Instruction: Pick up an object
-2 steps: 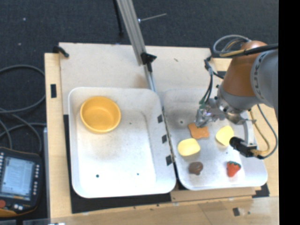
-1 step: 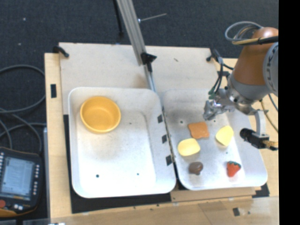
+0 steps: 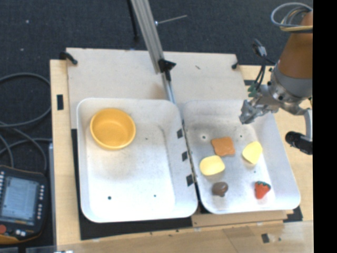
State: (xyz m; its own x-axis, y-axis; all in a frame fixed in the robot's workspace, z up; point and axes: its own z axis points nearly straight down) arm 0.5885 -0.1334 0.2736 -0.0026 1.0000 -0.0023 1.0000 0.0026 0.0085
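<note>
Gripper [image 3: 248,113] sits at upper right of the frame, over the upper part of the right bin [image 3: 284,165], hanging off the grey wrist w/ the orange band. We see nothing between its tips; whether it's spread or closed we can't tell from this angle, too small and dark.

Task is to pick up an object, and we judge the pick not yet done: every candidate lies flat on the bin floor, apart from the gripper. Nearest one is the brown square piece [image 3: 224,146], just below and left of the gripper, roughly mid-bin. Right of it lies a yellow rounded piece [image 3: 253,153], and lower left of the brown square a second yellow piece [image 3: 212,166], the two almost touching at the corner. Further down the frame: a small dark brown lump [image 3: 220,188] and, to its right, a red strawberry-like piece [image 3: 262,190] near the lower right rim. All five are well spaced except that brown/yellow pair.

What's left, as we read it: choose a target, line up over it, descend, close, lift. So basically the whole grasp is ahead.

Outward from there: the left bin [image 3: 158,194] fills mid-left of the frame and carries a yellow bowl [image 3: 112,128] in its upper left corner. A metal pole [image 3: 150,33] slants down from the top centre to the gap between the bins. At far lower left sits a control pendant [image 3: 20,202], cables above it.
</note>
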